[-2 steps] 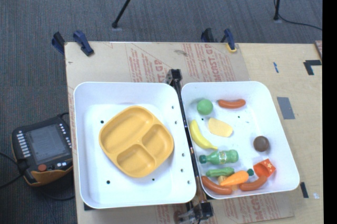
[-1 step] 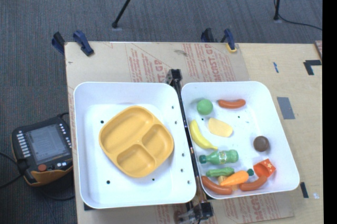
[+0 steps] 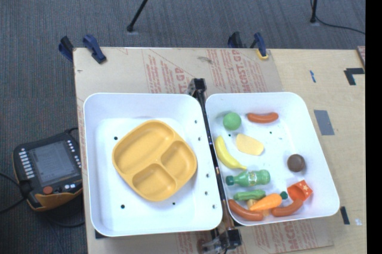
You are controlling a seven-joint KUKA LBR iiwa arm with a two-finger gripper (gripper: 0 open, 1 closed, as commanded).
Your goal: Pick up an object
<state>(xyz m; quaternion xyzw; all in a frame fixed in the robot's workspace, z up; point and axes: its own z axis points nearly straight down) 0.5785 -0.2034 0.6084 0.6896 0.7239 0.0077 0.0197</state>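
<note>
Toys lay in my right bin (image 3: 310, 121): banana (image 3: 227, 153) beside cheese (image 3: 249, 144), bottle (image 3: 249, 177) | left bin (image 3: 95, 127) held yellow tray (image 3: 154, 160) | end effector state: I couldn't tell.

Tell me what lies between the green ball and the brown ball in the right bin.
In the camera view, a pale yellow wedge lies between the green ball and the brown ball; bare bin floor separates the wedge from the brown ball.
</note>
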